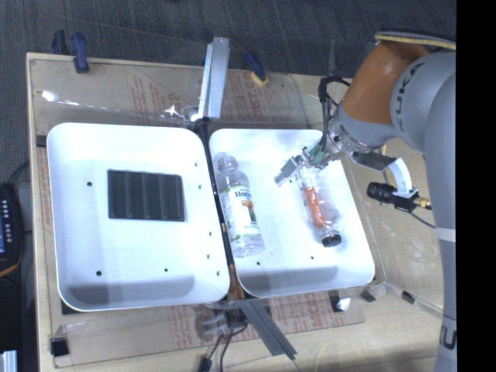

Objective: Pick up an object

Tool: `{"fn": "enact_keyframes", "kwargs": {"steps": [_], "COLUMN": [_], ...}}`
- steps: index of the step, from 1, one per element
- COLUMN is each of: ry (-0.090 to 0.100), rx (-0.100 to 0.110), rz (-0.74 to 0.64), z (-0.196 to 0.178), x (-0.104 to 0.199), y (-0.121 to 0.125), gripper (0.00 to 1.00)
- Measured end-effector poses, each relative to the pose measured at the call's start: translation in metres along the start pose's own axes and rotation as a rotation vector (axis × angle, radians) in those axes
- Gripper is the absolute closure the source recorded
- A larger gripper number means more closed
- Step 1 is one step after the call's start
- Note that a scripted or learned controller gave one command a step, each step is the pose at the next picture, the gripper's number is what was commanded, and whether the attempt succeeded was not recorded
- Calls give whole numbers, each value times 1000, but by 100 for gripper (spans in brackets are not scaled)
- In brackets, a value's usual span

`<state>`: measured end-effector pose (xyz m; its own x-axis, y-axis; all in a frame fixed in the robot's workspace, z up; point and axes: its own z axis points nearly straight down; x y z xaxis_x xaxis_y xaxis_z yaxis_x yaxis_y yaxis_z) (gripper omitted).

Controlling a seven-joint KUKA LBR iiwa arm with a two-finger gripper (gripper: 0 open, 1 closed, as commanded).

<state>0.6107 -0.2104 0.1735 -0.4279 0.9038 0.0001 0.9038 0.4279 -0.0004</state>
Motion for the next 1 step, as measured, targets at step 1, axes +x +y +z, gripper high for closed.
{"fn": "enact_keyframes", "kwargs": {"steps": [1], "ry": [0], "rx": [1], "rz": [-15], "z": [-7], "x": [2], "y": [-3], "gripper": [0]}}
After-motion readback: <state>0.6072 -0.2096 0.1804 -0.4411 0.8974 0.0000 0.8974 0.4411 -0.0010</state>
